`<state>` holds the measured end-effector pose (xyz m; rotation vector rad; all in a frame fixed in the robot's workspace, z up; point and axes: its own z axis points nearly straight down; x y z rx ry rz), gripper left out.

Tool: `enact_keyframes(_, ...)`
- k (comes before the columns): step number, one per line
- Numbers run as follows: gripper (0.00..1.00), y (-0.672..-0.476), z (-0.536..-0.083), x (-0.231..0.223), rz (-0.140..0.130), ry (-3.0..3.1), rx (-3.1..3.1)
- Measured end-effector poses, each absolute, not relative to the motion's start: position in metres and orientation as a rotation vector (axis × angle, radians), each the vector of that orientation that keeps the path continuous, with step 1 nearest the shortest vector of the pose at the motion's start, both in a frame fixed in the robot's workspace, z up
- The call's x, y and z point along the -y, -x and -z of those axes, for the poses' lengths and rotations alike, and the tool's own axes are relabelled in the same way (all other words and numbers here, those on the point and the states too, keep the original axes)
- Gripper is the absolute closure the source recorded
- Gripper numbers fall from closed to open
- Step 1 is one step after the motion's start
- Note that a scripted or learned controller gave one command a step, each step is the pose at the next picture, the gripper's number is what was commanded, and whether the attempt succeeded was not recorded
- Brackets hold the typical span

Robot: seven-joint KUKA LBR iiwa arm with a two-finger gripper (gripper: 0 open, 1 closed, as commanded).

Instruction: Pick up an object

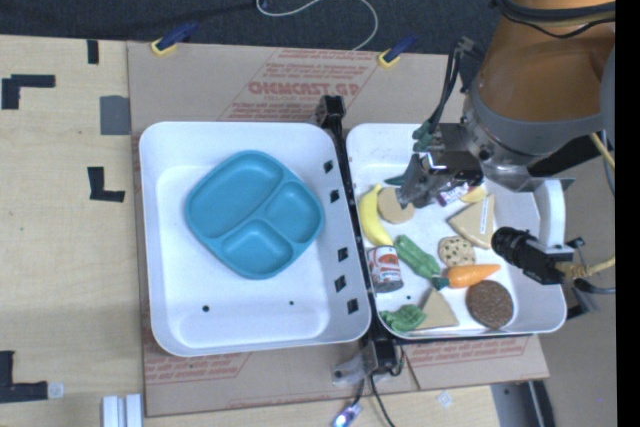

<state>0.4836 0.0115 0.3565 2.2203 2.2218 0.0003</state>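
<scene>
My gripper [418,187] hangs over the upper middle of the right bin [385,141], just above a round tan biscuit [393,208] and beside a yellow banana [372,218]. Below lie a green bean pod [417,256], a small red-labelled can [386,268], a chocolate-chip cookie [455,250], an orange carrot [471,275], a round brown patty [490,303], a cheese wedge [474,220], a tan sandwich slice [438,311] and a green leafy piece [402,318]. The dark fingers blend together.
The left bin [170,155] holds a blue divided plate [254,212]. A black clip divider [340,205] runs between the bins. The arm's grey and orange body [545,55] overhangs the right bin's far right side. A white cable [300,10] lies behind.
</scene>
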Motion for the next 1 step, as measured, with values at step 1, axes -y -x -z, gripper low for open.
enact_keyframes(1, 1.00, -0.4831, -0.3243, -0.0527, 0.006, -2.219, -2.229)
